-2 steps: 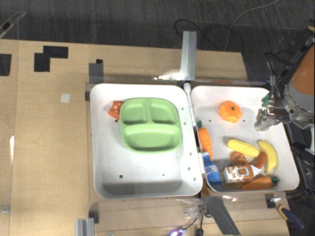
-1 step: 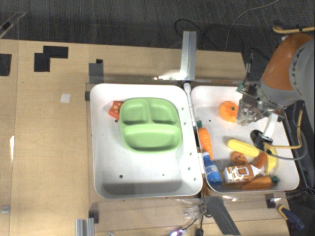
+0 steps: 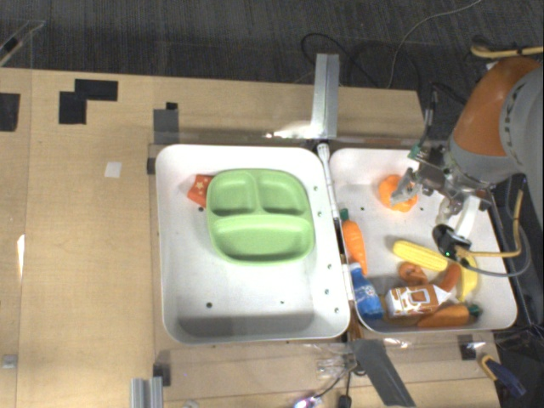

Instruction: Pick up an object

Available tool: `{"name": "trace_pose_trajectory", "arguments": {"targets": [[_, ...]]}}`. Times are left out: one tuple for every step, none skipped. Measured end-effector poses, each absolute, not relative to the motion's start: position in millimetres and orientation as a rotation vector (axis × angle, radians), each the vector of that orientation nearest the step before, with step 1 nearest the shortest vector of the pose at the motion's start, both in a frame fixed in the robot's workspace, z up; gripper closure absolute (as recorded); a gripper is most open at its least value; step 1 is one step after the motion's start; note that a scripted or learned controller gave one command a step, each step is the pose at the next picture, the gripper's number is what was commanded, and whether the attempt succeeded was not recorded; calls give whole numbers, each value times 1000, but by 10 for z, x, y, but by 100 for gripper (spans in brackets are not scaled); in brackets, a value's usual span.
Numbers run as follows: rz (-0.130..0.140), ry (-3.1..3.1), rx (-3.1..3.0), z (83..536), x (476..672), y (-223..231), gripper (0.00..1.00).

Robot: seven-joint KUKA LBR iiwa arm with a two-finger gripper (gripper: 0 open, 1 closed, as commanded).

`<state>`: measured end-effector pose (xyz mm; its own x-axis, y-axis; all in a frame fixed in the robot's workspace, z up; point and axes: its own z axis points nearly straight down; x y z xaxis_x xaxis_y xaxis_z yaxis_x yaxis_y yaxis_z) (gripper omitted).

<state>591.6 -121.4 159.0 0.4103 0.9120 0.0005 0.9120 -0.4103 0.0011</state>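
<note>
A round orange toy fruit (image 3: 393, 192) lies at the back of the right bin (image 3: 365, 170). My gripper (image 3: 416, 185) hangs right beside it, at its right edge, and covers part of it; whether the two touch is unclear. The grey arm with its orange band (image 3: 483, 117) comes in from the right above the bin. Nothing shows as lifted off the bin floor.
The right bin also holds a carrot (image 3: 354, 243), a yellow corn cob (image 3: 420, 255), a banana (image 3: 468, 283), a blue bottle (image 3: 366, 296) and a juice carton (image 3: 416, 301). In the left bin (image 3: 183, 296), a green divided plate (image 3: 258, 214) lies over a red item (image 3: 199, 190).
</note>
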Motion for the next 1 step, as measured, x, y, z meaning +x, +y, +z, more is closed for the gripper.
{"name": "trace_pose_trajectory", "arguments": {"targets": [[9,2019,2398,880,6401,-1393,0]]}}
